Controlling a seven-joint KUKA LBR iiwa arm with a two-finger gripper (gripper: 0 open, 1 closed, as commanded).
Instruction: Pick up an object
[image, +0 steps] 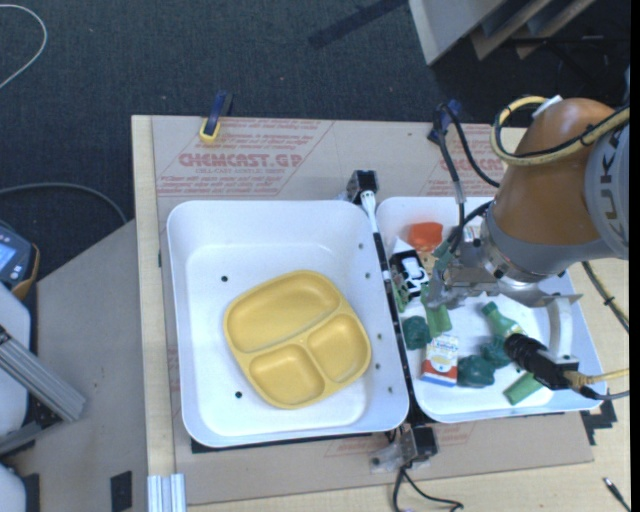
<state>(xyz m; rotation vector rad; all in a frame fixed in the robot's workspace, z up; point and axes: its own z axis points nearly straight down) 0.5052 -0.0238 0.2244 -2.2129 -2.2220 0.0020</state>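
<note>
You can't tell how the jaws stand; the gripper (440, 292) hangs low in the right bin (575, 395), over the green block (438, 320), likely its target.

Arm (560, 190) enters from the right, orange band on top, grey link beyond it at the frame edge. Wrist is pitched down, nearly vertical under the orange section. Gripper (440, 285) sits low on the left side of the wrist, metal body visible with cabling running up past it. Arm bulk blocks the view of the tip.
</note>
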